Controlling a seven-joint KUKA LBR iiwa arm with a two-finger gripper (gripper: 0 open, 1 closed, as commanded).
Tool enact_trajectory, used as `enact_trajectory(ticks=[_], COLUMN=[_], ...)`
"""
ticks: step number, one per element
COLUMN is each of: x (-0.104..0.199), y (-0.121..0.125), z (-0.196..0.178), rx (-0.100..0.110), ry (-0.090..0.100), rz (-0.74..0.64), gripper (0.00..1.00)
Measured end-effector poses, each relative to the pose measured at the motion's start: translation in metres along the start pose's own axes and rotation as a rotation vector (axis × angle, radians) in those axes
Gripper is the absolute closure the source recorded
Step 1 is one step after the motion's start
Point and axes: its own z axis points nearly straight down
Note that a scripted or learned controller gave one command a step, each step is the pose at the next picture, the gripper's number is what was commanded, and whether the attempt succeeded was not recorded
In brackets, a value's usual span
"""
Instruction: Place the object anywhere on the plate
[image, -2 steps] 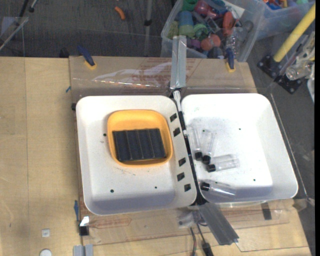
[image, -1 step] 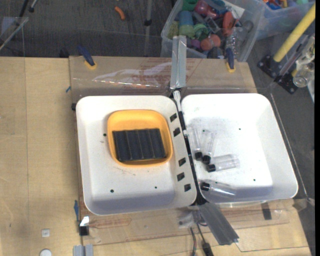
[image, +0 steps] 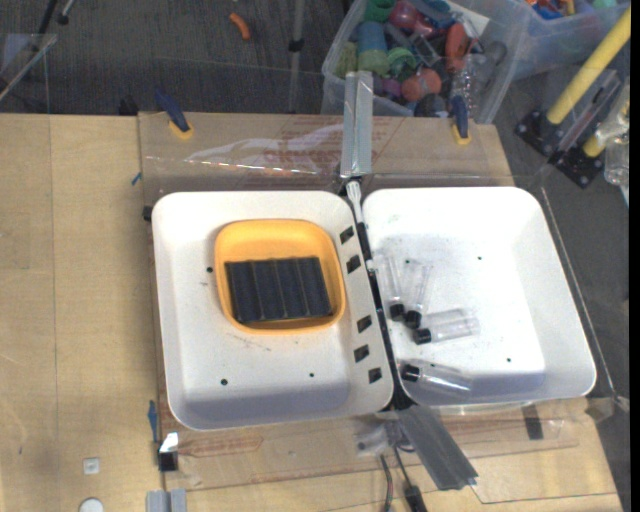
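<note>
On your worktop (image: 70, 250), the left bin (image: 180, 380) holds an orange plate (image: 230, 240) with a black ribbed block (image: 278, 290) lying flat at its centre. In the right bin (image: 520, 250), clear black-capped vials (image: 425, 315) cluster toward nine o'clock, beside the divider. You cannot tell the pincer's state.

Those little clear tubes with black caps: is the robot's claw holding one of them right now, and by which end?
Nothing is held. The clear tubes lie loose in the right bin, untouched; the orange plate sits in the left bin.
</note>
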Motion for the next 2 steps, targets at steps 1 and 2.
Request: enact_trajectory(ticks=[1,2], x=[-0.0001,-0.0002], y=[0.0001,0.0002], z=[0.0003,0.0007], rx=[-0.001,-0.003], ry=[-0.001,-0.001], rz=[-0.278,-0.606], gripper=[1.00,1.00])
